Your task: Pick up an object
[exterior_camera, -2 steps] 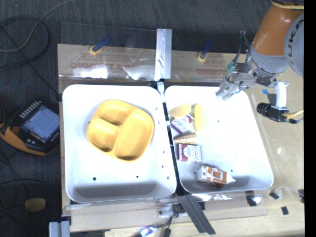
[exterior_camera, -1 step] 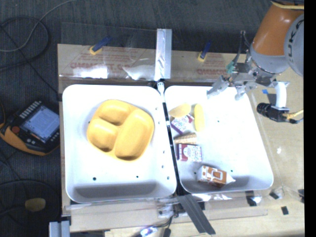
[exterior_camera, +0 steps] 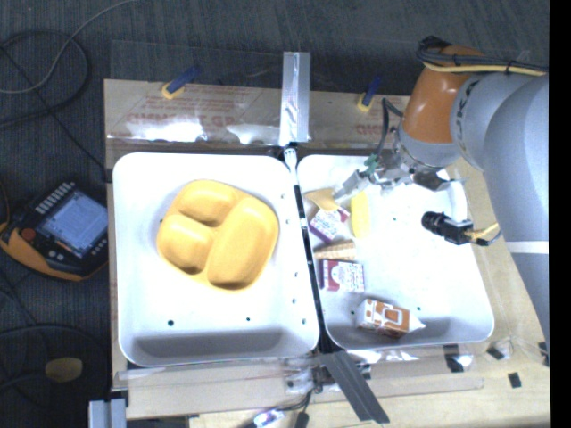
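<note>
So the pickable stuff is all in the right bin (exterior_camera: 464, 266). Along its left wall there's a little column of items: a yellowish card-like piece (exterior_camera: 359, 214) standing next to a small purple-and-white carton (exterior_camera: 327, 226), with a tan packet (exterior_camera: 321, 201) just above that. Below them sits a flat tan strip (exterior_camera: 335, 250), and touching it underneath is a dark red-and-white box (exterior_camera: 343, 277). Further toward the front of the bin, a bit apart from the rest, an orange-and-white carton (exterior_camera: 385, 317) lies on its side.

The gripper (exterior_camera: 350, 185) is down over the back left part of that bin, right by the tan packet and the top of the yellowish piece. It's too small and washed out here, so I honestly can't tell what the claw is doing, or whether it has anything.

The arm (exterior_camera: 500, 123) comes in from the right, grey body with the orange band (exterior_camera: 433, 105) above the wrist, and some black cabling and a black fitting (exterior_camera: 446, 225) hanging over the right bin.

The left bin (exterior_camera: 143, 328) holds one big yellow lumpy thing (exterior_camera: 217, 232), kind of like three rounded cushions stuck together, sitting around the middle of the bin.

Behind both bins there's clear plastic sheeting (exterior_camera: 196, 119) with blue and yellow clamps (exterior_camera: 181, 81). Off the bench to the left, a pendant with a screen (exterior_camera: 62, 230) is lying on the dark floor along with some cables.
</note>
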{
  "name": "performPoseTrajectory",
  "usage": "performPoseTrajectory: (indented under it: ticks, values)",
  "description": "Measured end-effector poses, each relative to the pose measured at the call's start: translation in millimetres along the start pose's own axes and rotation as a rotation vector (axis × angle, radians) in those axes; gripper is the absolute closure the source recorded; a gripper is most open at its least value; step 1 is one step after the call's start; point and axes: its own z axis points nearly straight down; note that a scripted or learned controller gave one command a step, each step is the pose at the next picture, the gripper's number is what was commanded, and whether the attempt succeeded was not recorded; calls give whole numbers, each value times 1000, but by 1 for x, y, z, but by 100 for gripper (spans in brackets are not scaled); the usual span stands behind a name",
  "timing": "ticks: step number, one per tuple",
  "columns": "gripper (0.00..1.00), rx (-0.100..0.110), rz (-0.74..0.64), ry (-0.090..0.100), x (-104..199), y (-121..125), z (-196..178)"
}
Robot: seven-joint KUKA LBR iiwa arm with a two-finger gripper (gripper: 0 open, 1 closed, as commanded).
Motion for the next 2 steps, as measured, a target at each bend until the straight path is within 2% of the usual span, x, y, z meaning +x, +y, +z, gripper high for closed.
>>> performPoseTrajectory:
  ticks: [1, 2]
  values:
    - [100, 2, -1, 3, 2, 0, -8]
    - [100, 20, 37, 9, 77, -54, -112]
